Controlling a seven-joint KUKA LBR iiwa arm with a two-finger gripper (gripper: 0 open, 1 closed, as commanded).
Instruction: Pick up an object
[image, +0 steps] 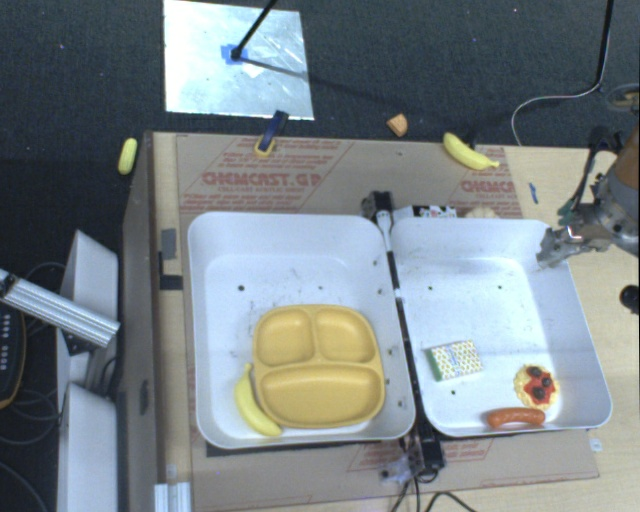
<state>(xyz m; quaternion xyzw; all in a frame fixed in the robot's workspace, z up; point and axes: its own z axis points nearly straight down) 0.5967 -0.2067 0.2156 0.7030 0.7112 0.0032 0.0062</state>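
Starting at the left, the left bin (215, 260) holds a yellow divided plate (318, 366) with a toy banana (252, 402) tucked against its lower left edge, touching it or nearly so; if I went for that banana I judge the plate rim would crowd one side of my grasp and I might nudge the plate instead of closing cleanly on the fruit. The plate itself looks too broad and flat for me to take hold of from above. Crossing the divider into the right bin (480, 255), the candidates are small and low: a green-and-white patterned block (455, 359) near the middle, a pizza-slice toy (535, 384) toward the lower right, and a red sausage (516, 417) lying just inside the near rim. The sausage sits so near the bin wall that I could strike the rim on the way down, and the pizza piece looks thin enough to slip out of a pinch. The block stands apart from everything and seems my safest choice. My gripper (556, 246) sits at the far right edge of the right bin, up by its upper right corner, well apart from all three pieces, which lie below and to the left of me. I cannot tell whether I am spread or closed; nothing visible is held.
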